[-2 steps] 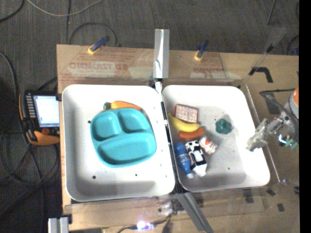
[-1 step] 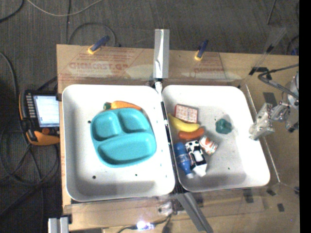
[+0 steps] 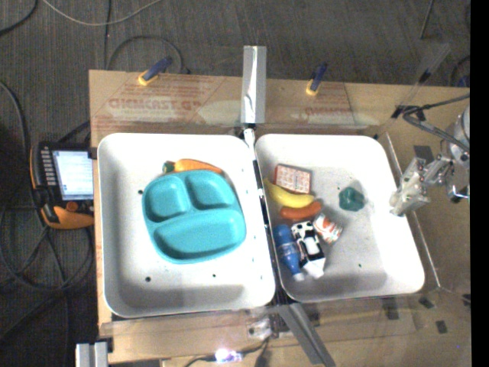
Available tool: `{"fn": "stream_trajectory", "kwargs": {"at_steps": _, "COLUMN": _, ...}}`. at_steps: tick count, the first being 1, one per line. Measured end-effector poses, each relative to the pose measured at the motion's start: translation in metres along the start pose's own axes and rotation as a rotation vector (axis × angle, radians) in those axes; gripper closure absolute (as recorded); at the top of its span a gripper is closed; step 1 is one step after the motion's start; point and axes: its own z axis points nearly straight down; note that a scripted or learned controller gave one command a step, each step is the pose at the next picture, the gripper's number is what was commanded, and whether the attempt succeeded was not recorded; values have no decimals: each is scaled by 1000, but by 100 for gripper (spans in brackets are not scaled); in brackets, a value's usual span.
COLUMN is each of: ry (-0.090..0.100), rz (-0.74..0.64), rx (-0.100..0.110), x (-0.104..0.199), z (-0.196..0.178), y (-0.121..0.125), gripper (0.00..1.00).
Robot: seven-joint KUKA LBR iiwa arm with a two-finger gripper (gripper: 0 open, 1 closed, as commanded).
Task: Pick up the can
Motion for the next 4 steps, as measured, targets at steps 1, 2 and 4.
{"fn": "stream_trajectory", "kwargs": {"at_steps": 1, "ry": 4, "rz": 171, "rx": 0, "x": 7, "z": 154, "y": -22, "gripper": 100}}
{"fn": "stream_trajectory", "kwargs": {"at_steps": 2, "ry": 0, "rz": 90, "rx": 0, "x": -22, "z": 18, "y": 9, "gripper": 100}}
{"fn": "stream_trajectory", "kwargs": {"at_steps": 4, "ry": 3, "rz": -58, "rx": 2, "x": -9, "z": 105, "y": 0, "gripper": 0}}
